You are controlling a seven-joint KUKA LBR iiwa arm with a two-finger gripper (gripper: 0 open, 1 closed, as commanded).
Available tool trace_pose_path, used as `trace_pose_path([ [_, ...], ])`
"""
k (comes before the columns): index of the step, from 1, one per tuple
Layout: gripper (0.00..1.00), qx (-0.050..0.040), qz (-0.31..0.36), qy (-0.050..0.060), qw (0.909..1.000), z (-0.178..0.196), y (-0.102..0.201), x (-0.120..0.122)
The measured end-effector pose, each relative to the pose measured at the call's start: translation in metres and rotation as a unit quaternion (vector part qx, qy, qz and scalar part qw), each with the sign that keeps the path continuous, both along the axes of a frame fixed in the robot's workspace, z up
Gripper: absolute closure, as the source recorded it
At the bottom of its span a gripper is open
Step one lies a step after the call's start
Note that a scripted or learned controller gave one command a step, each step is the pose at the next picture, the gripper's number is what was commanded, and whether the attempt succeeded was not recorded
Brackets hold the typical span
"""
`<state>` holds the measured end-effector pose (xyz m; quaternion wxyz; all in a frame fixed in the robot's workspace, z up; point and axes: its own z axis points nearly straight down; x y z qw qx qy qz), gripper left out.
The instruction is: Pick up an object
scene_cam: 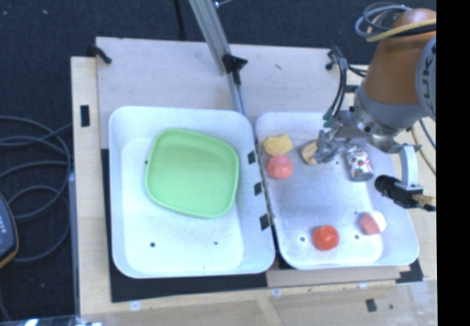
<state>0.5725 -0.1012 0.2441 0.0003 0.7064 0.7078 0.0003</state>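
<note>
My gripper [328,145] hangs low over the far part of the right bin [316,200], under the grey wrist and orange band. A small tan object [309,153] lies right at its left side, touching or nearly touching it. Further left lie a yellow lump [277,145] and a pink-red ball [280,167]. A small shiny grey thing [358,164] sits just right of the gripper. Near the front of the bin lie an orange-red ball [325,237] and a pink and white piece [371,223].
The left bin [132,244] holds a light green square plate [193,172]. A slanted metal pole [209,20] stands behind the bins. Between the bins runs a divider wall with black clips [261,189]. Cables lie on the dark floor at the left.
</note>
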Motion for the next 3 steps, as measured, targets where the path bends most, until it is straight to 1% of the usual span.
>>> trace_pose_path([
  [1,1.0,0.0005,0.001,0.0,1.0,0.008,0.045,-0.009],
  [2,1.0,0.0005,0.001,0.0,1.0,0.009,0.094,-0.029],
  [3,1.0,0.0003,0.001,0.001,1.0,-0.004,0.145,-0.039],
])
